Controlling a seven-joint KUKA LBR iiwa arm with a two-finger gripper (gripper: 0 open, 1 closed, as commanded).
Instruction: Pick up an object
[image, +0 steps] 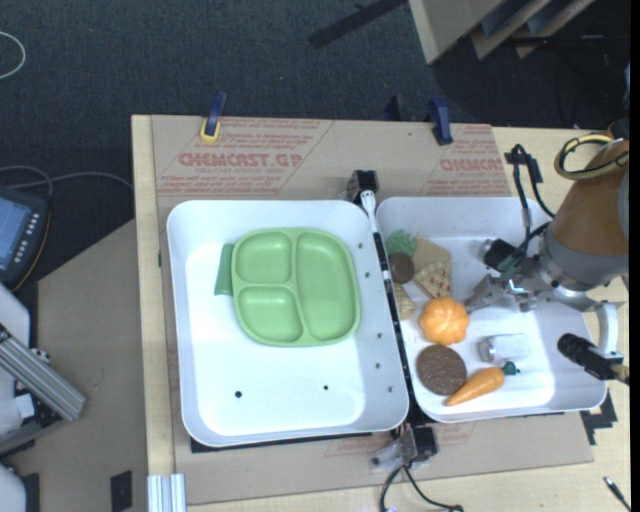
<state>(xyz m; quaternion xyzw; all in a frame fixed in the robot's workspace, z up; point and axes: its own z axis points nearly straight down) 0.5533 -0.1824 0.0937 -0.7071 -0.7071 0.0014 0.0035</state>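
Though near orange (443, 321), arm (590, 235) over rim (570, 406).

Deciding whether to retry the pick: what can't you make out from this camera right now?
- End effector: too small and dark against the right bin to read.
- Arm: cut off by the frame's right edge.
- Small whitish item near the carrot: too blurred to identify.
- Green piece: partly hidden by neighbouring food items.

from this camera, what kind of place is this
Probably a robotics lab test bench, not a kitchen: two white bins on a clamped board, toy food like a plastic carrot, and a robot arm reaching in over dark carpet.
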